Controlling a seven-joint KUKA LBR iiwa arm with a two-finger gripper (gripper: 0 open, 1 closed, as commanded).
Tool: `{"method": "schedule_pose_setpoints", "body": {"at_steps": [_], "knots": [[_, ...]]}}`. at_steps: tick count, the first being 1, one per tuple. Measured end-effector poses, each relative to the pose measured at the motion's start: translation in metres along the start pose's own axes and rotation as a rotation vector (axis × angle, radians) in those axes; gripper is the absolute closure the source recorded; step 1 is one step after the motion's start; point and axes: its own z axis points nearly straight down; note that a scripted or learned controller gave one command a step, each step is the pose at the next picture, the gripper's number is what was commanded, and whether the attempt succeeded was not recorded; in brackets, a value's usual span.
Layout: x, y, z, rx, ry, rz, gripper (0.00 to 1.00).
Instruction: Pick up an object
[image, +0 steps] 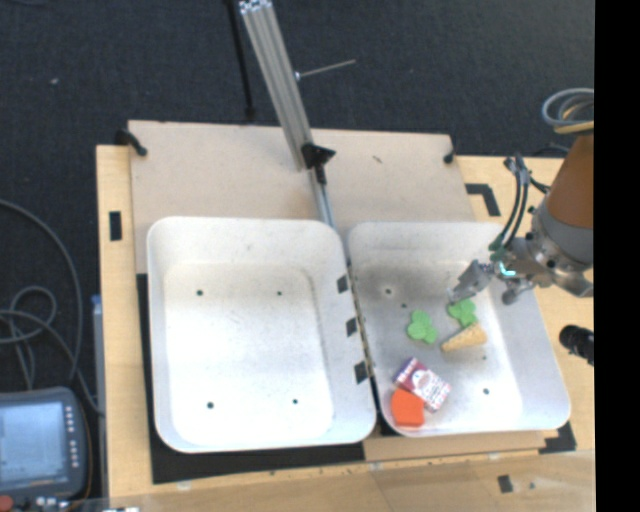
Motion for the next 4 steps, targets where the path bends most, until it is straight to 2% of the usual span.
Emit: {"method": "schedule_pose_setpoints", "body": {"at_steps": [1,2,3,4], "knots": [[0.0,0.001,-0.002,-0.005,-0.001,0.0,0.0],[0.0,-0.003,0.04,0.0,-0.001,0.003,0.0],[0.001,-0.01,0.101,0.003,-0.001,0.003,0.0],[0.0,-0.005,0.121,-0.019,-0.005,-0.001,0.0]]}}
